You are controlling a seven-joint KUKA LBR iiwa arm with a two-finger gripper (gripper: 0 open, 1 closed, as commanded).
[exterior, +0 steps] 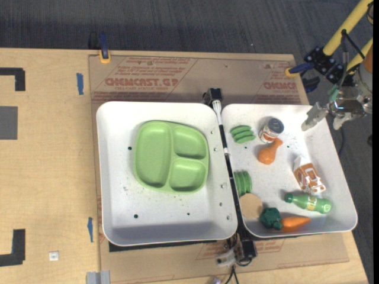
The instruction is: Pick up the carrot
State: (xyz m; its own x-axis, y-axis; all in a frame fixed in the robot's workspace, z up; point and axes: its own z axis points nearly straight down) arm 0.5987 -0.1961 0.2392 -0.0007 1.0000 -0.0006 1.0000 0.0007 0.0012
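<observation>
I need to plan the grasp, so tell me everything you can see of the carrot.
The carrot is small, orange and smooth, likely a plastic toy. It lies flat on the floor of the right bin, near its front edge, tapered tip pointing right. Its blunt end meets the dark green broccoli; whether they touch is unclear. The green bottle lies just behind it. The gripper is near the bin's far right corner, away from it.

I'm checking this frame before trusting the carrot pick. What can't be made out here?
- Gripper: too small and blurred in the camera view to tell its state.
- Arm: cut off by the right edge.
- Carrot: its left end meets the broccoli; contact or overlap unclear.
- Packet: label too small to read.
</observation>
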